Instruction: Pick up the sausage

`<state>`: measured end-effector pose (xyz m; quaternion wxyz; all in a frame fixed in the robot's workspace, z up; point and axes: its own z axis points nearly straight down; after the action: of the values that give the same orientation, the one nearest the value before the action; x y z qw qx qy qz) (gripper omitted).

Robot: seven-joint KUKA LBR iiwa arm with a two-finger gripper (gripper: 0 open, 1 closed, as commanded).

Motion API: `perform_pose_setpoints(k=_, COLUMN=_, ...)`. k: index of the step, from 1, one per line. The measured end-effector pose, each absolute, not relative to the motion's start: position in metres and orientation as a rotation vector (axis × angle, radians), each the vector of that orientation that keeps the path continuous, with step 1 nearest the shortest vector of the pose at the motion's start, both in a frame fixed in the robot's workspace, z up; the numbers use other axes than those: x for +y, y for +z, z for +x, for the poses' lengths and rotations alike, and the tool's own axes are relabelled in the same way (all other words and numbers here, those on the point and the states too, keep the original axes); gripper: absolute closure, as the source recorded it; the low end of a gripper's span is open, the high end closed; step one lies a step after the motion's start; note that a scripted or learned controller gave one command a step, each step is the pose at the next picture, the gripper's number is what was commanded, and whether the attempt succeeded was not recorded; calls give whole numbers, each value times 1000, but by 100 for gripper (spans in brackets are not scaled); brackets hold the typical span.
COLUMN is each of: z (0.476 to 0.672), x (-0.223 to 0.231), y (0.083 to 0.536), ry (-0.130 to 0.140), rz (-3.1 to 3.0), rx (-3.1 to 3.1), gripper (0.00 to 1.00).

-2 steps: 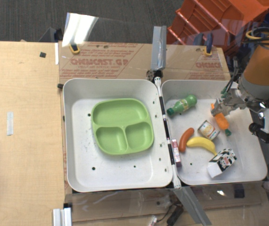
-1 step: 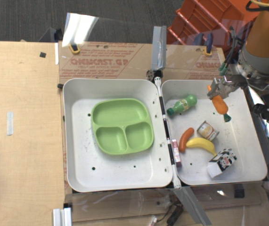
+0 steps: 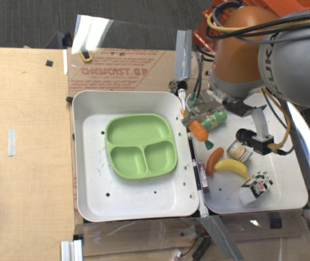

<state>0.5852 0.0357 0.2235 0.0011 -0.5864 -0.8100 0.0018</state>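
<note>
Green divided plate [image 3: 141, 145] in left bin [image 3: 84, 162]; carrot [image 3: 198, 130], banana [image 3: 232, 167], green bottle [image 3: 215, 119], cow-print carton [image 3: 257, 186] in right

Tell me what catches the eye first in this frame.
The big grey and orange arm looms over the right bin, above a cluster of toy food: sausage, banana and carrot. In the left bin, a bright green divided plate stands out.
</note>
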Motion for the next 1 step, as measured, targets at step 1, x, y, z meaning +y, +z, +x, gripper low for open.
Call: perform_pose_setpoints(k=1, z=502, x=73, y=190, ry=6, rz=-1640, rx=-2676, gripper=100)
